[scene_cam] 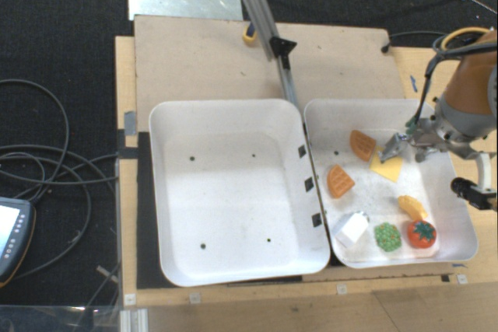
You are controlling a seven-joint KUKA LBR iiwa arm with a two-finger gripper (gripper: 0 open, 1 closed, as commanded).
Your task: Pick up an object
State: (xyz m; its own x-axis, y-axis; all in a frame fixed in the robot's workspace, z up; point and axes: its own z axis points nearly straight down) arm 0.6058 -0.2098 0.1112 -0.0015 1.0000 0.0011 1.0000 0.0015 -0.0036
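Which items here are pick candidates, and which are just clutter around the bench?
Job:
gripper
yellow wedge
two orange waffle pieces
yellow-orange piece
white block
green piece
red tomato
right bin

Lying about:
left bin
cables
tablet

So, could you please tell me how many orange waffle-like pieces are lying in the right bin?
2. One orange piece lies near the bin's far side, beside the yellow wedge; the other orange piece lies closer to the divider, nearer the camera. The arm could hide others.

Seven small toy foods (387,167) lie scattered in the right bin (467,241). The yellow wedge lies flat near its middle.
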